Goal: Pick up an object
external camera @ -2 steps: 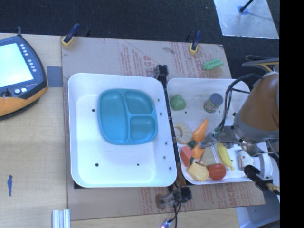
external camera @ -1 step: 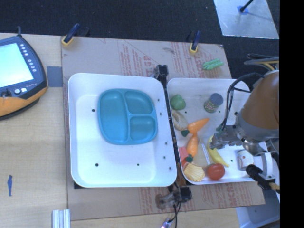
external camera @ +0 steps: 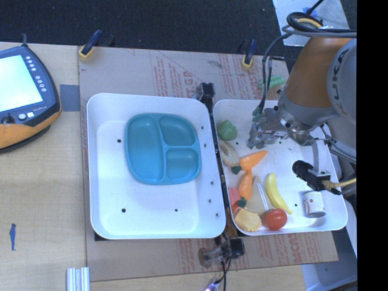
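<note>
The gripper [external camera: 262, 133] hangs low over the right bin [external camera: 337, 222], reaching to grab. I cannot tell its state. The carrot [external camera: 253, 159] lies just below; next, go down.

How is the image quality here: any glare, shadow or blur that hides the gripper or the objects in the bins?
Camera view: even light; the left bin is near blown out, the blue tray still clear. The gripper is small and soft, its fingers unreadable. The banana and tomato read crisply, with faint shadows.
</note>
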### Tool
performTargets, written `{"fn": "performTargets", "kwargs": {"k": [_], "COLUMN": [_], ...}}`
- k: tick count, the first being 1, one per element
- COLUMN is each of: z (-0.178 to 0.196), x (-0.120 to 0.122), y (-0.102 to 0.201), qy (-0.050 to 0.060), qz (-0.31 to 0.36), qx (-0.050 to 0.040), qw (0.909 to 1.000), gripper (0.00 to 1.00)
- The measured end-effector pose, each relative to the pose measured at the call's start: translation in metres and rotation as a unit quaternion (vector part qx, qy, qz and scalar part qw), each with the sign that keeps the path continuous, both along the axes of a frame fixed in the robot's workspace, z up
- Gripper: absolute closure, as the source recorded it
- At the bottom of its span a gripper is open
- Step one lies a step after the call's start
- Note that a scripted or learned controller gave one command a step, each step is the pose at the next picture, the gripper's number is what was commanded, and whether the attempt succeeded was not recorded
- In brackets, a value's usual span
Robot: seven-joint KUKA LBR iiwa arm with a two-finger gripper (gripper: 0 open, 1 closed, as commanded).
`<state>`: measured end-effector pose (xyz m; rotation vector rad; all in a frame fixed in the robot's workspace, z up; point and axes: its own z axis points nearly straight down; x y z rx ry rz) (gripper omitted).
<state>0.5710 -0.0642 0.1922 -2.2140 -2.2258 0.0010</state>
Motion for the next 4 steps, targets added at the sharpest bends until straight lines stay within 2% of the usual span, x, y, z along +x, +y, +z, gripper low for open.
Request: {"fn": "performTargets", "kwargs": {"k": [1, 2, 3, 4], "z": [-0.001, -0.051, -0.101, -0.09], "x": [-0.001, -0.029, 0.024, 0.025], "y": [-0.001, -0.049, -0.07, -0.07], "qy": [0.001, 0.002, 0.001, 0.001], "qz": [-0.001, -0.001, 0.0, 0.001], "qx": [-0.0002, -0.0011, -0.0005, -0.0004], "qw": [1.0, 1.0, 1.0, 1.0], "gripper": [0.0, 0.0, 0.0, 1.0]}}
